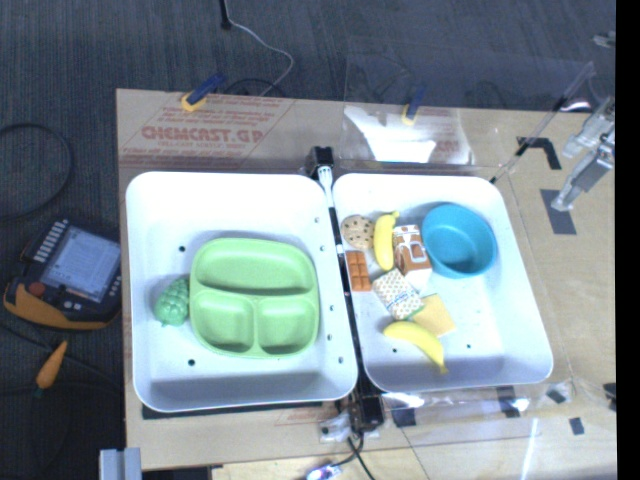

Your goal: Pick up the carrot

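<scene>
Bench edge, jaws (590, 163) above, tilted.

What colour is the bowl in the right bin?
Blue; the bowl shows clearly in the camera view.

Dark grey carpet floor (120, 28) all round a pale wooden bench (580, 298), with a thin cable (262, 43) trailing across the far carpet, a handheld control pendant (70, 273) lying on the floor at left, and brown printed cardboard (205, 133) at the bench's far-left part.
</scene>
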